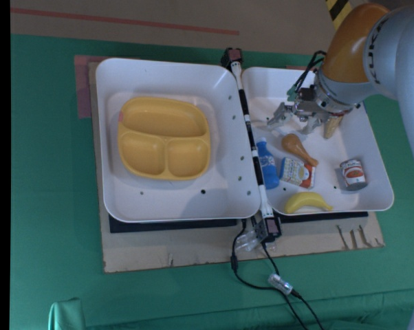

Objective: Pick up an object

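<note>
Arm's jaws hover above drumstick (right bin).

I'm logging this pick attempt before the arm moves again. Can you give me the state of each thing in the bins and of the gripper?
Yellow divided plate: flat in the left bin, right way up.
Blue bottle: lying on its side.
Chicken drumstick: lying flat.
Small carton: lying flat.
Can: lying tipped over.
Banana: lying flat near the front rim.
Gripper: above the right bin, nothing visibly held.
</note>
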`<state>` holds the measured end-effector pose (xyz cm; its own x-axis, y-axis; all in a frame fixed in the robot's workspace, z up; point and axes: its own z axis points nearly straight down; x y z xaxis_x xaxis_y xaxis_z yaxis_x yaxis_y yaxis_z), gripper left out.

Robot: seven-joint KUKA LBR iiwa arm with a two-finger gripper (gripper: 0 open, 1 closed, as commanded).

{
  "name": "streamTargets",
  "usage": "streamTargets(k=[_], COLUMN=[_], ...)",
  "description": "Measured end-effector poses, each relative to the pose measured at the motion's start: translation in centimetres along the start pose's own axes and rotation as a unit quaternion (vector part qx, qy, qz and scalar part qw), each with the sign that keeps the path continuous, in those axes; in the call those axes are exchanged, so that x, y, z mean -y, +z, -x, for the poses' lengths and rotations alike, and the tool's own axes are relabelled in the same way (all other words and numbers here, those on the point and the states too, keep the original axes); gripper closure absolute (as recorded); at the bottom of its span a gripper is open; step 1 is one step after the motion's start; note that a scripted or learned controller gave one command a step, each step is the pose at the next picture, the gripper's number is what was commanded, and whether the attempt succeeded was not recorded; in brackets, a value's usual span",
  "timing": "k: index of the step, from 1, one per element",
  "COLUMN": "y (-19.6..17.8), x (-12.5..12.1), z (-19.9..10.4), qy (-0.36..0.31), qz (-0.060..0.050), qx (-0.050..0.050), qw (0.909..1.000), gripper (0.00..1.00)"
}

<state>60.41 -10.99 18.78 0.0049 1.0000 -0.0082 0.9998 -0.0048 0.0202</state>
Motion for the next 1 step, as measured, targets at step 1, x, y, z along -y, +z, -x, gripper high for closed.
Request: streamTargets(k=[1], y=[0.00], x=[0.00], z=[0.00], qy=[0.000], qz=[0.000], qx=[0.000], qw=[1.0000], gripper=[0.00])
